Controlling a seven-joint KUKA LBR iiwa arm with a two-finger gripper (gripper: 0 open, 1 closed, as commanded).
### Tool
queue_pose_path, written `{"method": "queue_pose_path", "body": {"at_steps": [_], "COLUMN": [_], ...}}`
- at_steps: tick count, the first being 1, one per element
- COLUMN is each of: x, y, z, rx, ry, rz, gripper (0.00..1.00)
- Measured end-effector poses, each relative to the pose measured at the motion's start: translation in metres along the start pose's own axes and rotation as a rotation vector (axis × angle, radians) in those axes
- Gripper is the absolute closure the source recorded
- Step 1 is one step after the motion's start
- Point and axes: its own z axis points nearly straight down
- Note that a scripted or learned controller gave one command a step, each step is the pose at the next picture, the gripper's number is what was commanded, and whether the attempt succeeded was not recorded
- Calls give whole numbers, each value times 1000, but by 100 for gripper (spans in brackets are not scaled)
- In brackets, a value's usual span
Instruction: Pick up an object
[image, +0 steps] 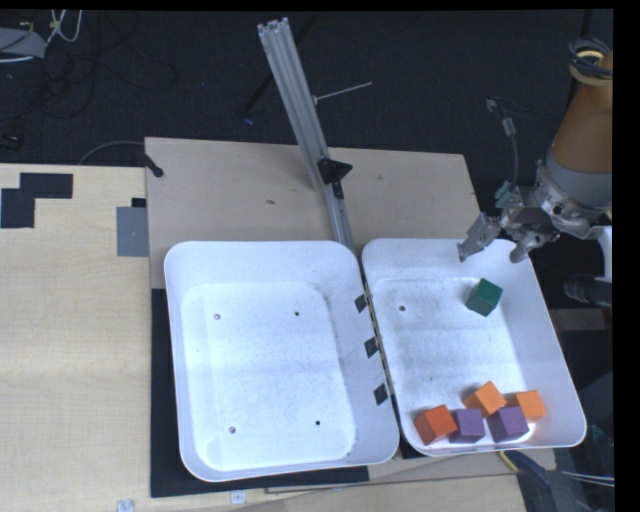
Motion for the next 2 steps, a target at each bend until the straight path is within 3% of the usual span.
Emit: {"method": "queue_pose_path", "body": {"at_steps": [1, 2], "x": [-38, -46], "y": [-8, 6], "z": [140, 145], "rx": [-4, -22], "ry": [-2, -6], "rz": [5, 5], "gripper": [0, 0]}}
